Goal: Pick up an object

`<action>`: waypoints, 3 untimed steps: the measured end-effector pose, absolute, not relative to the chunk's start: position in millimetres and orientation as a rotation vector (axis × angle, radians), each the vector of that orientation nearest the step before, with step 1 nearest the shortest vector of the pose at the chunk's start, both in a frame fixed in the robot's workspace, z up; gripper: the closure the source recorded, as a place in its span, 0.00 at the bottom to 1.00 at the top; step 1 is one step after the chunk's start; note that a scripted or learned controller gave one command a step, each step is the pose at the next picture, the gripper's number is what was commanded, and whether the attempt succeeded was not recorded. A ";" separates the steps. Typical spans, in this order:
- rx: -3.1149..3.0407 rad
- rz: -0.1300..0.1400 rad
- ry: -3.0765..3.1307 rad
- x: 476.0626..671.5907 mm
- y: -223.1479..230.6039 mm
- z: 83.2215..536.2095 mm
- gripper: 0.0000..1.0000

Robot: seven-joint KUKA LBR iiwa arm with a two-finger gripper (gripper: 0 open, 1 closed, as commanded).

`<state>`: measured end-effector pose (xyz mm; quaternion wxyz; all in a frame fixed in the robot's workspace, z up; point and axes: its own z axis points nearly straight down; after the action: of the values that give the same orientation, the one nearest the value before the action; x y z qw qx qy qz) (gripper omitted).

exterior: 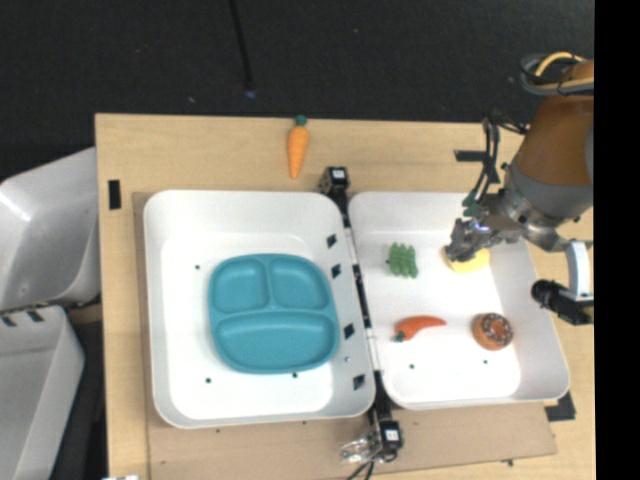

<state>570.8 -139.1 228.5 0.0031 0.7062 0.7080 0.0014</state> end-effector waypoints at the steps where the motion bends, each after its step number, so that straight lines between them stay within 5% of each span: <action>1: 2.220 -0.002 2.221 571.1 -140.4 218.8 1.00; 3: 2.215 0.001 2.229 568.8 -36.7 207.1 1.00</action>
<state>568.8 -36.7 207.1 -0.0003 0.7049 0.7093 0.0003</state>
